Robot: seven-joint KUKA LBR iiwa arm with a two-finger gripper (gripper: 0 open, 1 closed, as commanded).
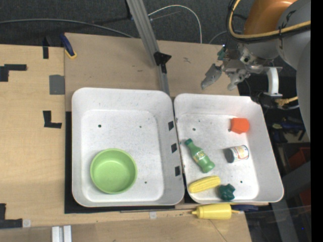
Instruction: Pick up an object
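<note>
- Hanging above the bench beyond the far rim of the right bin (262,110), the gripper (222,79) has its two fingers spread apart with nothing between them.
- The grey arm (298,24) with its orange band (272,6) enters from the upper right.
- Inside the right bin lie an orange block (239,125) near the far right corner, a small can (237,153) on its side just below it, and a green bottle (199,156) lying at a slant towards the middle.
- Near the front rim of that bin sit a yellow corn cob (204,184) and, just beside it, a dark green piece (226,191).
- A yellow bottle (216,212) lies on the bench outside the bin's front edge.
- The left bin (121,100) holds a green bowl (113,171) in its front left part.
- All these objects lie well apart from the gripper.
</note>
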